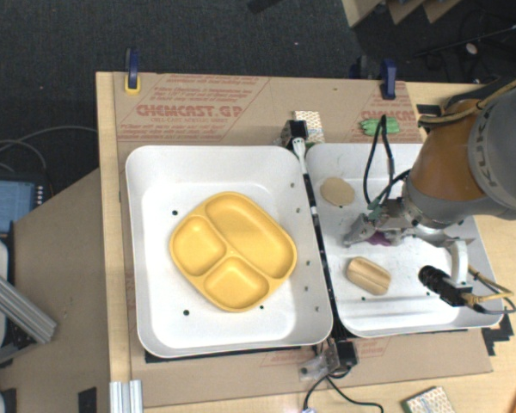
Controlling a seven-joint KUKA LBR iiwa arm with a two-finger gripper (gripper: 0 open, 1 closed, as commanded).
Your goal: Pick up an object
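My gripper (367,229) hangs low over the middle of the right bin (396,317), with the arm reaching in from the right. A small purple thing (380,238) lies right under it, partly hidden, and I cannot tell whether they touch. A tan loaf-shaped block (368,275) lies just below the gripper, apart from it. A round tan disc (336,191) rests near the bin's upper left corner.
The left bin (155,188) holds a yellow divided plate (232,249) with three compartments. A cardboard sheet (198,106) lies under both bins. A green clip (380,126) sits behind the right bin.
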